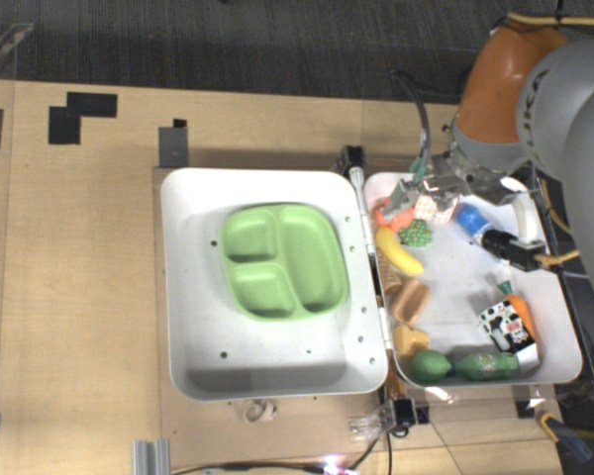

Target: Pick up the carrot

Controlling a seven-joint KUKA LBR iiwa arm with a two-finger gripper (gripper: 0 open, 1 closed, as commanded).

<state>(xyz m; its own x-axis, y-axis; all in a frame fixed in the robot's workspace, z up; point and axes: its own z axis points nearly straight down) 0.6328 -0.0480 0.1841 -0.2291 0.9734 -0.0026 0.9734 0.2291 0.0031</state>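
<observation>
In the far left corner of the right bin [549, 364] lies an orange-red piece [381, 213] that looks like the carrot, partly hidden by the gripper. My gripper [419, 198] hangs low over that corner, just right of the piece and above a small green and red item [414, 233]. I see nothing held in it. A second orange thing with a green tip [516, 312] lies at the bin's right side beside a black-and-white patterned box [497, 323].
The right bin also holds a yellow banana [398, 253], a brown bread roll [409, 301], a blue item [472, 221] and two green vegetables [431, 366] [486, 366] along the near wall. The left bin [188, 265] holds a green divided plate [282, 260].
</observation>
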